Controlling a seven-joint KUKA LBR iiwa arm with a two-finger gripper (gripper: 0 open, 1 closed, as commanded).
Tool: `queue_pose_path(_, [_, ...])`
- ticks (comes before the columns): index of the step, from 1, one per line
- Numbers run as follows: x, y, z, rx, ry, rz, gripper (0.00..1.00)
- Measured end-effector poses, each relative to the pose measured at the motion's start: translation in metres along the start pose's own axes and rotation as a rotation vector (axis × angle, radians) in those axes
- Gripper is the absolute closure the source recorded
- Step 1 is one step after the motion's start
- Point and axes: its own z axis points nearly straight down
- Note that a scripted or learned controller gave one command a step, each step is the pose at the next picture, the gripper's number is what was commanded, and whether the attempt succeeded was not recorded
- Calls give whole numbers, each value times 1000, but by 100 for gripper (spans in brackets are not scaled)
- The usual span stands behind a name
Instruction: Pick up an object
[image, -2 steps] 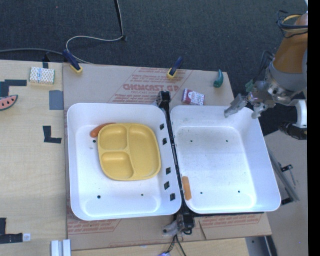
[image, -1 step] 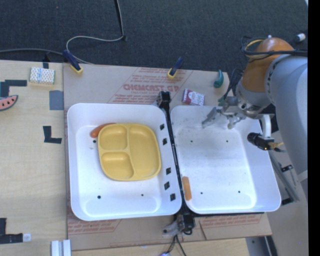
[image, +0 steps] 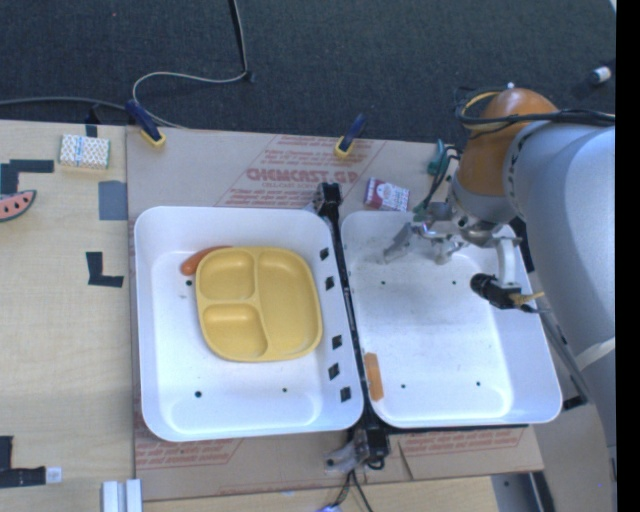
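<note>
You can see the gripper (image: 425, 238) hanging over the top of the right bin (image: 520, 385), though you cannot tell what it is doing, while a small orange thing (image: 373, 375) lies by that bin's left wall and a yellow tray (image: 259, 303) fills the left bin (image: 160, 330).

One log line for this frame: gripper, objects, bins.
gripper: over right bin, upper part, holding nothing visible | yellow tray: left bin | carrot: right bin, left edge | pick: not done
</note>
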Motion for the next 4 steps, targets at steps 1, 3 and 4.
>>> queue_pose_path(1, [0,1,-10,-3,-2,-1,100])
queue_pose_path(3, [50,-4,1,0,2,-1,100])
queue_pose_path(4, [51,-4,-9,1,3,-1,100])
